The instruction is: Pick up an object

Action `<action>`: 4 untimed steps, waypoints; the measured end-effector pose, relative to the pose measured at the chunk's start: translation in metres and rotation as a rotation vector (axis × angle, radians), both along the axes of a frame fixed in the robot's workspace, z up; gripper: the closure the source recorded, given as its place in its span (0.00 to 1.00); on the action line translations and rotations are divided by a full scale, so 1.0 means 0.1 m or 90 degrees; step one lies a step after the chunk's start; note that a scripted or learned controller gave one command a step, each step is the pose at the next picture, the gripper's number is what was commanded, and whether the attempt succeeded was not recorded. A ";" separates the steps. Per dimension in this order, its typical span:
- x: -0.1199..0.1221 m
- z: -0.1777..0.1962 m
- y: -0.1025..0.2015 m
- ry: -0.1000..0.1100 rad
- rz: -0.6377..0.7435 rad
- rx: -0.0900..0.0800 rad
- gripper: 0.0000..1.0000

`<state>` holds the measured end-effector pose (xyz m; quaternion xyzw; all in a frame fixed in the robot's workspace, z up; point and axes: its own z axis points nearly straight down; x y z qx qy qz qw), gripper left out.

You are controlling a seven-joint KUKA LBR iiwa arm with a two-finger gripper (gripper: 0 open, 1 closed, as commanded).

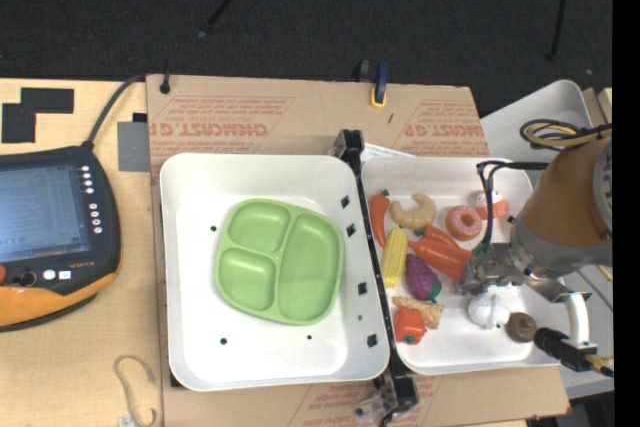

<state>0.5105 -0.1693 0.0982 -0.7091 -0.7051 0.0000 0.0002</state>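
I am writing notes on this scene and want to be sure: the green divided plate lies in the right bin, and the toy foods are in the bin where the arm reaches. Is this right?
Not quite. The camera view shows the green divided plate in the left bin, not the right one. The toy foods, such as the corn, are indeed in the right bin, where the arm reaches.

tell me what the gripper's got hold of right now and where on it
It cannot be told. The gripper sits low in the right bin, beside a white object and the orange pepper, but nothing shows between its fingers.
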 end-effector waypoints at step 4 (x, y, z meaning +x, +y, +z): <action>0.26 1.23 0.23 0.001 0.006 0.001 1.00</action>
